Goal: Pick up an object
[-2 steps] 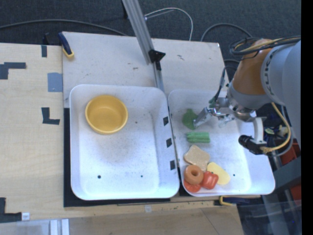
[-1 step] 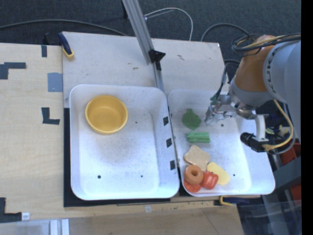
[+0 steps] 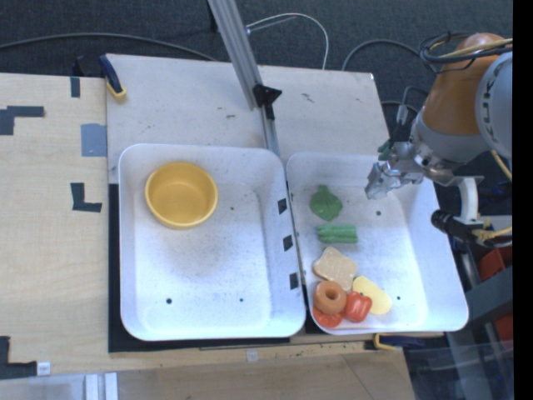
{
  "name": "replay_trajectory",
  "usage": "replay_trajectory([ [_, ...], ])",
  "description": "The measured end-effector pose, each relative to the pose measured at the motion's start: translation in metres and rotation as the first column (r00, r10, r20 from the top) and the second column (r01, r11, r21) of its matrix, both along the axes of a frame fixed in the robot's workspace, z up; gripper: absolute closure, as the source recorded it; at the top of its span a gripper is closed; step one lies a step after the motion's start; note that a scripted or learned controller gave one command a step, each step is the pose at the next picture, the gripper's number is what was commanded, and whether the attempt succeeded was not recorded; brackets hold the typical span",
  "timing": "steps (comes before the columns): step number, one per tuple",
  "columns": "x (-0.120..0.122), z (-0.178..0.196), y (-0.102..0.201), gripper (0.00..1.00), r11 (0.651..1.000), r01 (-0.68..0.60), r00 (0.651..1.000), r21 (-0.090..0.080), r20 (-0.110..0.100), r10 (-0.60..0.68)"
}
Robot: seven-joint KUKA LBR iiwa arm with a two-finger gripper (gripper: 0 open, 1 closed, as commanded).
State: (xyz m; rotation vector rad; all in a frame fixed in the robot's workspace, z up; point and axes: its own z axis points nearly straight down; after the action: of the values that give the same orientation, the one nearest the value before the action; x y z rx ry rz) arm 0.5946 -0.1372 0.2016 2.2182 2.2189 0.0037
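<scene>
I see the arm (image 3: 466, 98) reaching in from the upper right of the frame, with the pincer (image 3: 381, 182) hanging over the upper right part of the right bin (image 3: 416, 248). I cannot tell whether it is wide or narrow; nothing shows in its grip.

The things to pick sit in the right bin, left of and below the pincer. A green broccoli piece (image 3: 326, 202) lies nearest, toward the bin's upper left. Just below it lies a green bean pod (image 3: 337, 234). Lower down a slice of bread (image 3: 335, 267) rests against a cluster at the bin's lower left: an orange doughnut (image 3: 331, 296), a red pepper (image 3: 356, 307) and a yellow piece (image 3: 374, 294), all touching.

In the left bin (image 3: 200, 307) a yellow bowl (image 3: 181, 193) stands upright at upper left. Both bins rest on the worktop (image 3: 50, 248).
</scene>
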Motion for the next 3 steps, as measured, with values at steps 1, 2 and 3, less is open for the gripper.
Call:
replay_trajectory([
  [1, 0.000, 0.004, 0.000, 1.00, 1.000, -0.001, 1.000, 0.002, -0.005, 0.001],
  [2, 0.001, 0.017, 0.056, 1.00, 1.000, -0.006, 1.000, 0.004, -0.005, 0.006],
  [3, 0.010, 0.022, 0.118, 1.00, 1.000, -0.008, 1.000, 0.003, -0.005, 0.008],
])
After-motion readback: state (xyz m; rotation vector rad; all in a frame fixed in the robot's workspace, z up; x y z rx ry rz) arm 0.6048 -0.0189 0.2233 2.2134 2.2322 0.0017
